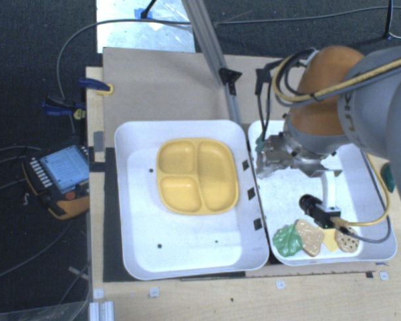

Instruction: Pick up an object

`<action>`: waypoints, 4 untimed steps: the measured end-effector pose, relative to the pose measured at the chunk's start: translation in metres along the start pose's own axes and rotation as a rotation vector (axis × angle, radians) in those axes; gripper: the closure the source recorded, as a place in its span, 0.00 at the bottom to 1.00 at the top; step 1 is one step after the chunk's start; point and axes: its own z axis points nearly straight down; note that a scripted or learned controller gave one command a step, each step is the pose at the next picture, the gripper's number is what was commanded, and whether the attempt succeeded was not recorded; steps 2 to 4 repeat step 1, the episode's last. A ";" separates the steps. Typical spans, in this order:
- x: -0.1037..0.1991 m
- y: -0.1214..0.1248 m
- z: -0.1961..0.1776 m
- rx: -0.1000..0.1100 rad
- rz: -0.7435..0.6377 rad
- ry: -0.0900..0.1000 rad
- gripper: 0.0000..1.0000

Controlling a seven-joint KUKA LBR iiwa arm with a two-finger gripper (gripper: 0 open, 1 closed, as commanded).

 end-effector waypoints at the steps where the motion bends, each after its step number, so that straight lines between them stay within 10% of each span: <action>1: 0.050 0.018 -0.012 -0.003 0.000 0.000 1.00; 4: 0.050 0.018 -0.012 -0.003 0.000 0.000 1.00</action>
